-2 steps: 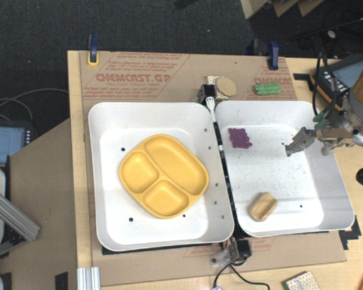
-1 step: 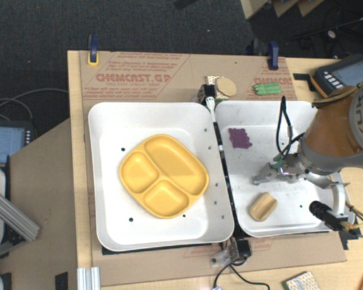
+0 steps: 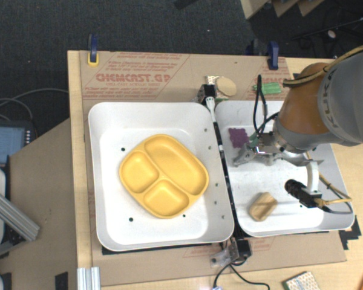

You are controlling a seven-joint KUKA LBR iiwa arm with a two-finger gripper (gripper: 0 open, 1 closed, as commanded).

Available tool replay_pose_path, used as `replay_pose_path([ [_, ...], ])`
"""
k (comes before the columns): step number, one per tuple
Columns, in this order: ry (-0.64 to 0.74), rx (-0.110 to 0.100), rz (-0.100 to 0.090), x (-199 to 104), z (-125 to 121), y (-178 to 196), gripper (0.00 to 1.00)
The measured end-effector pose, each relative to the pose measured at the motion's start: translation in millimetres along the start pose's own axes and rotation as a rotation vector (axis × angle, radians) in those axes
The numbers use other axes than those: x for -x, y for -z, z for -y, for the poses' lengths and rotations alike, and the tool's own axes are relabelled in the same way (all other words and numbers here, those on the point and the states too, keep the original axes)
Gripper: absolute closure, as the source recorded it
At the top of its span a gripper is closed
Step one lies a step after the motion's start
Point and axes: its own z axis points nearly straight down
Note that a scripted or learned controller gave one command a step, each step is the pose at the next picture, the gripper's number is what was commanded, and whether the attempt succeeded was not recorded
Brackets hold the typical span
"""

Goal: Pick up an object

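My gripper [image 3: 245,153] is low in the right bin [image 3: 336,219], near that bin's left wall, at the end of the grey arm with the orange band. A small purple object [image 3: 237,136] lies just above and left of the gripper, very close to it; whether they touch I cannot tell. A tan wooden block [image 3: 262,206] lies towards the front of the same bin, apart from the gripper. In the left bin [image 3: 103,162] rests a yellow divided plate [image 3: 163,175].
The bins sit side by side on a cardboard-covered bench, with a narrow seam between them. A green item [image 3: 269,88] and a round tan piece [image 3: 227,87] sit on the board behind the right bin. Blue clamps [image 3: 93,48] hold the back edge.
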Motion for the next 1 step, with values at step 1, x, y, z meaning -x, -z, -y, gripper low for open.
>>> replay_pose_path([
  [1,-0.004,0.001,0.003,6.8,-56.7,0.3,0.0],
])
